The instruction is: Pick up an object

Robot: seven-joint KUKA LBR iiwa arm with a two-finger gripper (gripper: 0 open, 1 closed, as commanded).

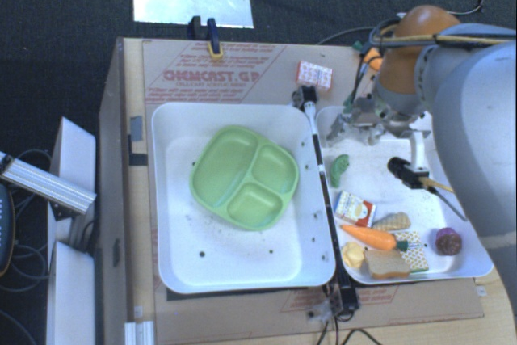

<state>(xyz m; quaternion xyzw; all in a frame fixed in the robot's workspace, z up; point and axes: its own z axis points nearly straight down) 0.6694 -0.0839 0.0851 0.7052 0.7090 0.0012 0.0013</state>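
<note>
right bin (468, 258) | near end: carrot (367, 237), carton (354, 208), bread (386, 264), plum (448, 241) | broccoli (338, 166) apart

Right bin (380, 174): open floor at centre; obstacles clustered at 6 o'clock — carrot (369, 237), carton (354, 208), bread (388, 264), purple ball (448, 241). Green piece (338, 167) at 9 o'clock. Arm (460, 85) overhangs at 3 o'clock.

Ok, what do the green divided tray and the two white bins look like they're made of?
The green divided tray looks like molded plastic with a smooth, slightly matte finish: uniform pale green color, rounded compartment walls and soft highlights. The left white bin and right white bin also look like plastic, likely thin formed sheet, judging by their rounded corners and rolled rims, though the look leaves it open.
</note>
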